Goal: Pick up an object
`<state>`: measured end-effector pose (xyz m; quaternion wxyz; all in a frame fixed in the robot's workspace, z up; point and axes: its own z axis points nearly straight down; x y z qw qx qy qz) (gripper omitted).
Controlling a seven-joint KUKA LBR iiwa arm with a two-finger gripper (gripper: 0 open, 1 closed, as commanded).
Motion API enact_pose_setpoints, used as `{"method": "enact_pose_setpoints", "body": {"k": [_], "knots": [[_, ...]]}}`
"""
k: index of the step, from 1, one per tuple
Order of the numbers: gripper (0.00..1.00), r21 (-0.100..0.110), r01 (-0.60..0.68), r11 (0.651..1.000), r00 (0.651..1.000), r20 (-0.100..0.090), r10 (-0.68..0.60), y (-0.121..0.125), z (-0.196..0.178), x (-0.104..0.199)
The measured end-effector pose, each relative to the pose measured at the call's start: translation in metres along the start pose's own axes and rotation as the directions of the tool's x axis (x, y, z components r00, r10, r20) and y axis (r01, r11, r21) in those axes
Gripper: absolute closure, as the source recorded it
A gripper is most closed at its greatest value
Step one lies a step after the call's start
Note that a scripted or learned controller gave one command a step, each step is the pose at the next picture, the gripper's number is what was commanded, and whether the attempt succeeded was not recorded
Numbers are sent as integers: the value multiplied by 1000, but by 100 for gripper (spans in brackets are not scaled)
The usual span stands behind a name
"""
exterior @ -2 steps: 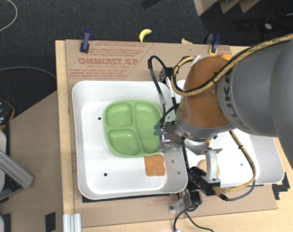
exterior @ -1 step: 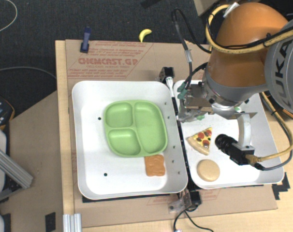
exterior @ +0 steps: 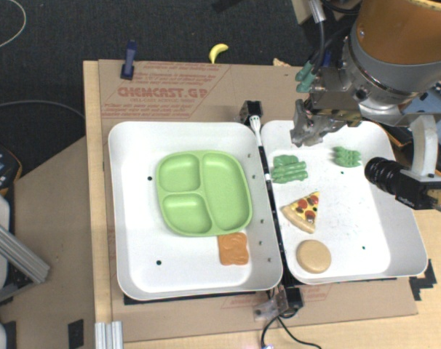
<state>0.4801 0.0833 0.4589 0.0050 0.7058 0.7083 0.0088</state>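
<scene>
The arm reaches in over the far edge of the right bin (exterior: 402,264), with the gripper (exterior: 306,138) hanging above the far left corner of that bin. Nothing sits between its fingers; whether they stand apart or together I cannot tell, since the dark metal parts blur together from this angle.

The right bin carries the things that could be picked. A green ridged toy (exterior: 288,170) lies just beside the bin's left wall, near and slightly in front of the gripper. A smaller green piece (exterior: 346,156) rests toward the far edge, near the middle. A pizza slice (exterior: 303,211) lies near the bin's centre, and a round tan biscuit (exterior: 313,256) sits close to the near edge.

The left bin (exterior: 126,217) holds a green divided plate (exterior: 204,193) in its middle and an orange toast-like piece (exterior: 233,249) touching the plate's near edge.

The step in hand looks like the approach, before any grasp. The green ridged toy seems the likeliest target. The next move calls for shifting a little toward the near side, centring over it, then lowering and closing without striking the bin's left wall
</scene>
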Motion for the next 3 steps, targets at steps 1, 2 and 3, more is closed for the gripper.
{"method": "enact_pose_setpoints", "body": {"k": [1, 2, 3], "knots": [[100, 29, -12, 1000, 1000, 9, 12, 13, 102, -72], [100, 24, -10, 1000, 1000, 7, 10, 47, 156, -141], [100, -3, 1, 1000, 1000, 4, -1, 27, -83, -93]]}}
